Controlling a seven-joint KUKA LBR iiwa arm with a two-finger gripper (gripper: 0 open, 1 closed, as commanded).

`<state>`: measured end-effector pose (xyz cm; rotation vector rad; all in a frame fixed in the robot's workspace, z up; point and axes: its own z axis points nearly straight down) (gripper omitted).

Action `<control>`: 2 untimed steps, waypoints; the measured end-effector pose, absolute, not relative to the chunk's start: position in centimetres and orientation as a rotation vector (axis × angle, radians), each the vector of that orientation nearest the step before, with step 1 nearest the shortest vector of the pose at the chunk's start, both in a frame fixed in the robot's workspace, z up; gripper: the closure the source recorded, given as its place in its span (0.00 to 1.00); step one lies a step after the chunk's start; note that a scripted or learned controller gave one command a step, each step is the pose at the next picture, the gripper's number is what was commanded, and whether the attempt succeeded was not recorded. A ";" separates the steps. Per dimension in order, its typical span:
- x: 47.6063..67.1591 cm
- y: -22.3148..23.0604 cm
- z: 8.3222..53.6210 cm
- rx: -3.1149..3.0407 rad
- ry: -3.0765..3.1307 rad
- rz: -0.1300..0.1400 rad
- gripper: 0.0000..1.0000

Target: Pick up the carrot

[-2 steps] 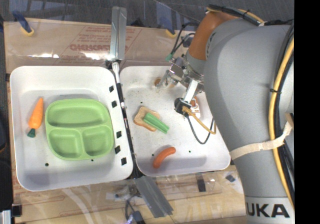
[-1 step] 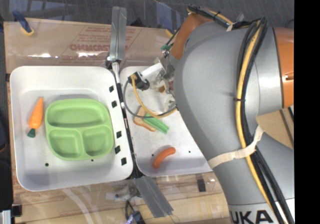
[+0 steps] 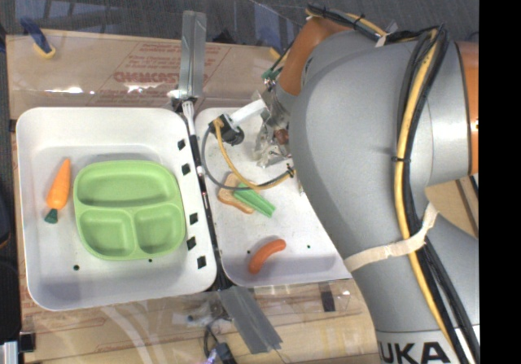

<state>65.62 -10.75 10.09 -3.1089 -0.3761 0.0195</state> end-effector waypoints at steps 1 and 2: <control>62.8 -3.6 19.6 -3.085 -0.568 -0.007 1.00; 64.5 1.9 19.1 -3.023 -0.844 0.003 1.00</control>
